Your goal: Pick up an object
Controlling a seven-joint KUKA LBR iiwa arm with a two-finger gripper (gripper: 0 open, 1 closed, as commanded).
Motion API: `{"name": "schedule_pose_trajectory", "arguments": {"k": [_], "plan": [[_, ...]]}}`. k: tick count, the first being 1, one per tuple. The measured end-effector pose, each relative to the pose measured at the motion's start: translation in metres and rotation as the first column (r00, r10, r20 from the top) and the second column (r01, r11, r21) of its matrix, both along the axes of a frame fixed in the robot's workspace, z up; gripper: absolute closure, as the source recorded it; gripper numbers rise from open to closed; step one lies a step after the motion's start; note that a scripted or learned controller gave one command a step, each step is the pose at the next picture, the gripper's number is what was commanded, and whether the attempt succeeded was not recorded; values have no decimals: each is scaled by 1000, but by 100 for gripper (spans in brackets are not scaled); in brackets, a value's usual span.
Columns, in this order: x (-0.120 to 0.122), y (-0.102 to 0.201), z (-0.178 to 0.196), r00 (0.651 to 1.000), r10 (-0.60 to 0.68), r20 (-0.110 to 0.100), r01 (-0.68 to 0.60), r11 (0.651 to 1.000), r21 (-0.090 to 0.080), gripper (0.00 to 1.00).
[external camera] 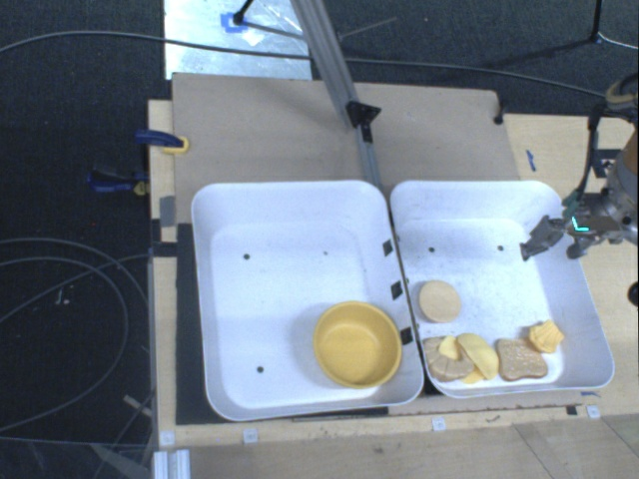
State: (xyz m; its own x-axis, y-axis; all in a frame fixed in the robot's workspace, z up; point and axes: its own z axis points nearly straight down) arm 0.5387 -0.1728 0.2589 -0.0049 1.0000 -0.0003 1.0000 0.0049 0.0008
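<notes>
My gripper (554, 245) hangs over the right edge of the right bin (469, 213), open, with nothing between its fingers. Below it, along the bin's front, lie a round beige disc (438, 301), a brown toast slice (521, 359), a small yellow chunk (545, 336), a yellow banana-like piece (478, 354) and another brown slice (446, 363) partly under it. A yellow bowl (357, 343) stands upright in the front right corner of the left bin (260, 218).
A slanted grey pole (334, 58) crosses the back of the bench and ends at the seam between the bins. Blue and yellow clamps (150, 148) grip the bench's left edge. Cables lie on the dark floor at left.
</notes>
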Motion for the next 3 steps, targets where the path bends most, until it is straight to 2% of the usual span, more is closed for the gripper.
{"name": "schedule_pose_trajectory", "arguments": {"k": [1,2,3], "plan": [[0,0,1,1000,0,1,0,1000,0,0],[-5,-9,-53,1000,-4,-4,4,1000,0,0],[-2,-4,-97,1000,-4,-4,4,1000,1,0]]}}
